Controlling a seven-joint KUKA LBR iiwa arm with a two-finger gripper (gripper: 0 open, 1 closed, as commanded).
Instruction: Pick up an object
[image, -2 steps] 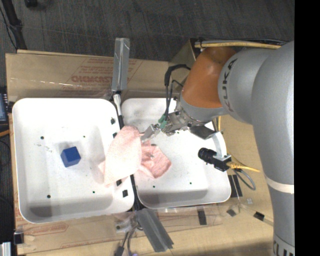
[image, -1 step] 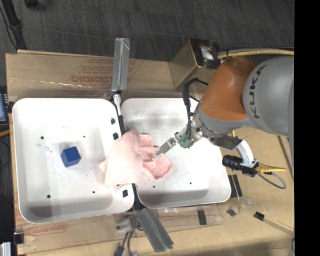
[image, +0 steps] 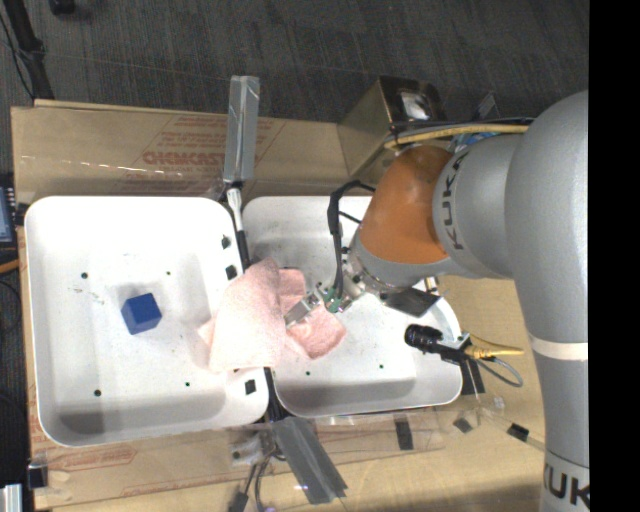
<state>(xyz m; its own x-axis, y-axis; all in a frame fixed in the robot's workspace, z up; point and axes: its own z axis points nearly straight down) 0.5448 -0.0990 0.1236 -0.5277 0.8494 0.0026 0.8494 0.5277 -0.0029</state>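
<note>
Reaching down onto the pink cloth (image: 262, 318), my gripper (image: 318, 303) touches its right folds; I cannot tell its state. The cloth drapes over the divider between both bins (image: 60, 290). Next I judge: close, then lift straight.

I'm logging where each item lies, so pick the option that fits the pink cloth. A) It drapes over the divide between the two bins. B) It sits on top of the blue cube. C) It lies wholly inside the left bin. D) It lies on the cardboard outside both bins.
A: the pink cloth spans the rims where the left bin and right bin meet, apart from the blue cube.
</note>
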